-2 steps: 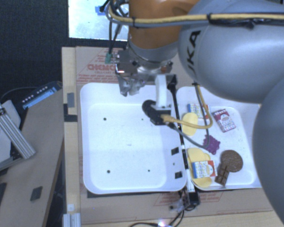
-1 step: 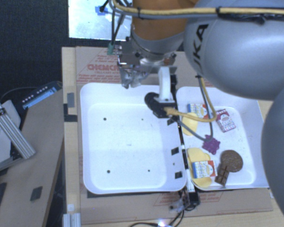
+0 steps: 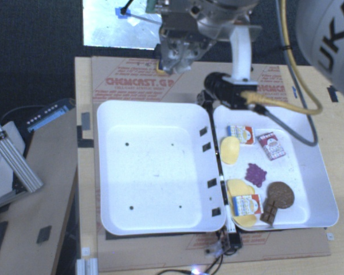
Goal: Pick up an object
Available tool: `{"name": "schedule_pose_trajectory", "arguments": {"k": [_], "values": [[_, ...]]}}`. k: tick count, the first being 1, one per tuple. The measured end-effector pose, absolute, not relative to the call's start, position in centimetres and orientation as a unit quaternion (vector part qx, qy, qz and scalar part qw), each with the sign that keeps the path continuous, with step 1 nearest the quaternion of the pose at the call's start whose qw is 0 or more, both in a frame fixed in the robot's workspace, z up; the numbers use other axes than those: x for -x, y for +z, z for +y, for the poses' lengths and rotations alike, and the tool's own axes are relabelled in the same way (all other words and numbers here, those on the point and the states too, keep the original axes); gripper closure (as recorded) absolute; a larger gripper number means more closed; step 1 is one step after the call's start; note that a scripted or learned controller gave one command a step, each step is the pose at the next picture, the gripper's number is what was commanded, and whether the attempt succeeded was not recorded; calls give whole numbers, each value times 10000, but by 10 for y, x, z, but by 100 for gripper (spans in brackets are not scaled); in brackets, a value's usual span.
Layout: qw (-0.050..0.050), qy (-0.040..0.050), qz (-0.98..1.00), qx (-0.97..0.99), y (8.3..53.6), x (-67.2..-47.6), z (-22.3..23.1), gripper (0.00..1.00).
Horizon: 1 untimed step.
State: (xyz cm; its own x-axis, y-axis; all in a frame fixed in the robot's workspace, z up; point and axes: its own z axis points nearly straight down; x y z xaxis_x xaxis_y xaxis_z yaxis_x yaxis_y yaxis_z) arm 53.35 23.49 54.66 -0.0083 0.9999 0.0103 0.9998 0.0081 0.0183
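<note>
Gripper [image 3: 173, 59], finger state unclear, hovers beyond the bins; objects [image 3: 255, 173] lie toward the viewer in the right bin [image 3: 309, 171]

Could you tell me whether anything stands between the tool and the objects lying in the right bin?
Nothing visible does. The tool hangs above the cardboard behind the bins, and the right bin lies open from above, with the purple piece and the red packet uncovered.

One fixed camera looks down on me at a slant from above the wooden table [image 3: 86, 85], near enough that the two shallow white plastic bins [image 3: 155, 153] span the frame's lower centre, my arm entering upper right.
</note>
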Motion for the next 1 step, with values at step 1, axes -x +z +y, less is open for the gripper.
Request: {"name": "schedule_pose_trajectory", "arguments": {"k": [1], "values": [[17, -4, 7049, -7093, 534, -618, 169, 100]]}}
